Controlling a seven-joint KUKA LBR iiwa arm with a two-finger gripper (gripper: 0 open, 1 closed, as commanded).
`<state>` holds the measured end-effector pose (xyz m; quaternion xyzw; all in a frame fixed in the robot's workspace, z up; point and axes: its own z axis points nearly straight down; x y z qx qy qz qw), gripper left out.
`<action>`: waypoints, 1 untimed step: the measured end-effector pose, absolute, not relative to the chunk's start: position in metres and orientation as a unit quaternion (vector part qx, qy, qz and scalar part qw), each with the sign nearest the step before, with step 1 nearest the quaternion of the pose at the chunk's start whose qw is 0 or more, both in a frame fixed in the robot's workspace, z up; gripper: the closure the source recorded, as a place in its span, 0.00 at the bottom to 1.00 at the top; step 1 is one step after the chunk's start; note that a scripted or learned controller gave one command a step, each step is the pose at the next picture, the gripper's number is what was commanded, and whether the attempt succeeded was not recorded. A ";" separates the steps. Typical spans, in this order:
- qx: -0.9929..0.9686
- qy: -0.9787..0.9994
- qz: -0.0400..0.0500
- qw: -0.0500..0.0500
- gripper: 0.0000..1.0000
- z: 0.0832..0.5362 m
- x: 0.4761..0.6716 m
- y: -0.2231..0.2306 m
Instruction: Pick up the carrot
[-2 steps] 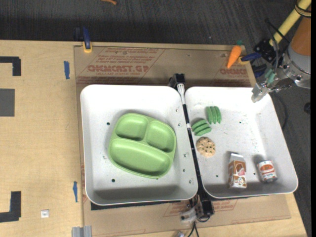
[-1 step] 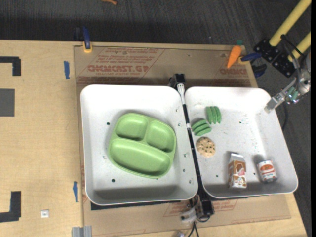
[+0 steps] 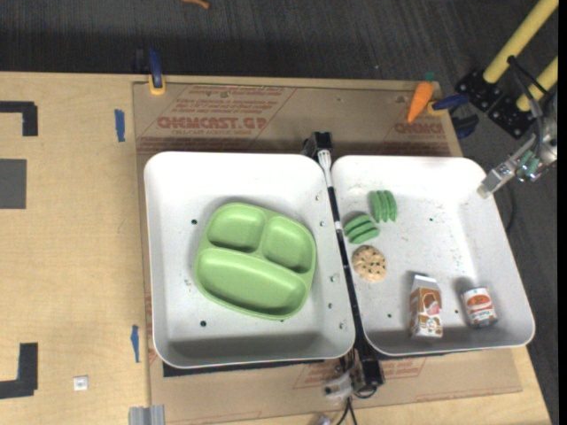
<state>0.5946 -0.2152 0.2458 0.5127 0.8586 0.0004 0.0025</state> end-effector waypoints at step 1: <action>0.513 0.859 0.001 0.005 1.00 0.256 0.596 -0.215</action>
